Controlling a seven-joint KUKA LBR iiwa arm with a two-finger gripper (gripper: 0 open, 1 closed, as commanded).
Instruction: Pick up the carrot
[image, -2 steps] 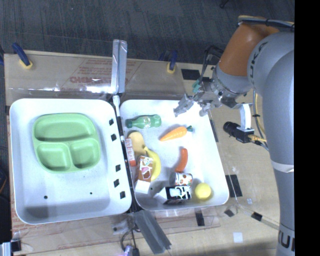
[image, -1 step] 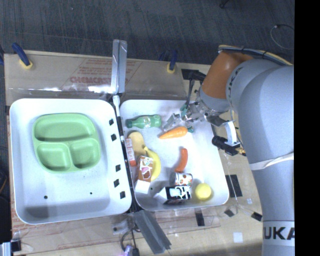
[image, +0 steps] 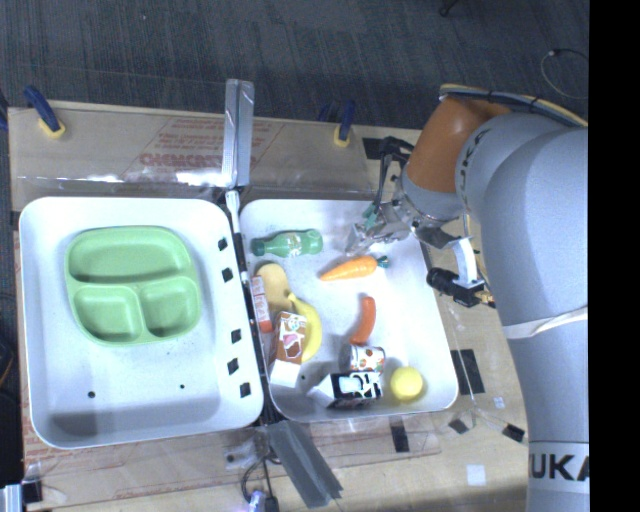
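The carrot (image: 351, 267) lies flat in the right bin (image: 440, 330) toward its far edge, tip pointing at the divider and green stalk end toward the arm side. Just beyond that stalk end the gripper (image: 372, 232) sits low over the bin's far right corner — its fingers blur into a pale tangle, so how wide they stand cannot be told, and nothing shows between them. A green bottle (image: 287, 243) lies near the far edge, left of the carrot. Toward the near edge lie a red sausage (image: 364, 318), a banana (image: 300, 320), a small carton (image: 290, 338) and what looks like a lemon (image: 406, 384). The left bin (image: 40, 400) carries a green divided tray (image: 133, 283).
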